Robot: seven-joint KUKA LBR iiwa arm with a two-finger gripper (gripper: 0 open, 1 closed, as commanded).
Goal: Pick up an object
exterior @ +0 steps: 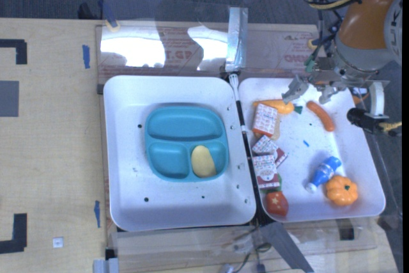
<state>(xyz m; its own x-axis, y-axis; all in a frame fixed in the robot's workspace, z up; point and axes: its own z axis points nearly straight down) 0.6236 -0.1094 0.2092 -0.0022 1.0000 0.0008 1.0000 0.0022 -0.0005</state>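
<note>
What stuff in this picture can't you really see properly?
- Printing on the small red-and-white packets, camera view: too small and blurred to read.
- Grey arm with its orange band, camera view: cut off by the top-right edge.
- Round red toy, camera view: partly tucked against the right white bin's wall; kind unclear.

Open jaws above right bin (374,201); apparently nothing held.

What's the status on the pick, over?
Hand open, hovering at the right bin's far edge, holding nothing. Nearest targets: orange sausage and carrot, both lying loose. Nothing in the way.
</note>
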